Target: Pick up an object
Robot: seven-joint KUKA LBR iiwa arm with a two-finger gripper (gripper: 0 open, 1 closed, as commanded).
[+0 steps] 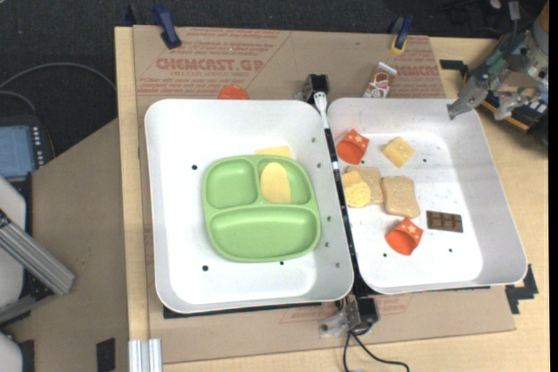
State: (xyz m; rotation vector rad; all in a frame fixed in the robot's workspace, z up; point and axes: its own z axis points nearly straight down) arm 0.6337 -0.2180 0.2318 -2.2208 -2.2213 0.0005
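The gripper (462, 104) hovers at the right bin (488, 187) far corner, fingers' state unclear; the cheese wedge (398, 152) looks light and rigid, so grasp its flat sides

Bright even overhead light; white bins (174, 187) near glare; soft shadows; right edge slightly blurred.

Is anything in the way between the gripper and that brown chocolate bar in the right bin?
Nothing visible blocks it. The gripper sits at the right white bin's far right corner, and bare bin floor lies between it and the brown chocolate bar.
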